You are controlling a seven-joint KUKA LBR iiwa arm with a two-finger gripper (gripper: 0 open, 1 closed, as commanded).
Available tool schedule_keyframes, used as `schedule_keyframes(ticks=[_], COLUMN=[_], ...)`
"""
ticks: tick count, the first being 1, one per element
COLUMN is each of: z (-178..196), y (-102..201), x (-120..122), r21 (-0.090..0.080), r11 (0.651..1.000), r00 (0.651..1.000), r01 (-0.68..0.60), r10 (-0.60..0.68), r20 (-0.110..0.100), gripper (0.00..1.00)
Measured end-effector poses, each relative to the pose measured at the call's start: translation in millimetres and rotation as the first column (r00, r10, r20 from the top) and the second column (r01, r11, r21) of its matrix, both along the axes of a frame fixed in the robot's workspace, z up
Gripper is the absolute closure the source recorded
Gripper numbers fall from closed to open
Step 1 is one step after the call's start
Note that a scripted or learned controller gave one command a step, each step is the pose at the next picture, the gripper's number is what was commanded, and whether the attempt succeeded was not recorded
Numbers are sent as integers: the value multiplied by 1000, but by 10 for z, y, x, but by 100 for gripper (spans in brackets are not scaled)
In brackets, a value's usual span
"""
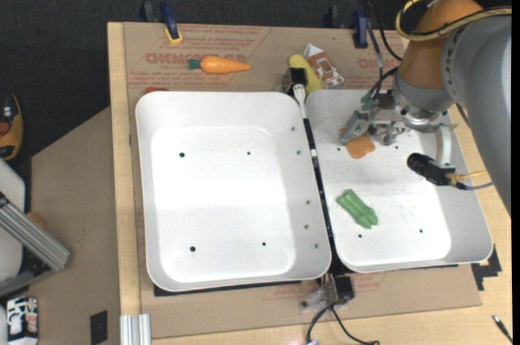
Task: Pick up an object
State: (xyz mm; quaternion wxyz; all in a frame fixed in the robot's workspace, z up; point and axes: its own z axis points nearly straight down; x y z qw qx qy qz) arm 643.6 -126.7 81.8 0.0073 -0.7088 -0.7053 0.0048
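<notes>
We see a small orange object (pixel 360 147) lying in the right bin (pixel 455 242), in its upper left part, near the wall shared with the left bin (pixel 162 197). The hand (pixel 367 130) sits right above it, its metal fingers reaching down to the object's top edge; whether they close on it or merely touch it we cannot tell, since the fingertips blur into the object. Lower in the same bin, well apart from the orange piece, lies a green object (pixel 357 209), slanted, on the bin floor. The arm (pixel 443 51) comes in from the right, its orange band above the wrist, and a black cable end (pixel 424 166) hangs beside the hand over the bin. Beyond the bins, on the table (pixel 122 67), a toy carrot (pixel 219 66) rests near the far edge, and a yellow and brown cluster of objects (pixel 313 71) sits just behind the gap between the two bins.
</notes>
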Motion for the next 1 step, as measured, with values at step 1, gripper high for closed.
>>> schedule_keyframes(ticks=[1], z=[133], y=[0], x=[6], r21=[-3], r11=[1000], r00=[1000], r01=[-2], r10=[2], r20=[2], gripper=[100])
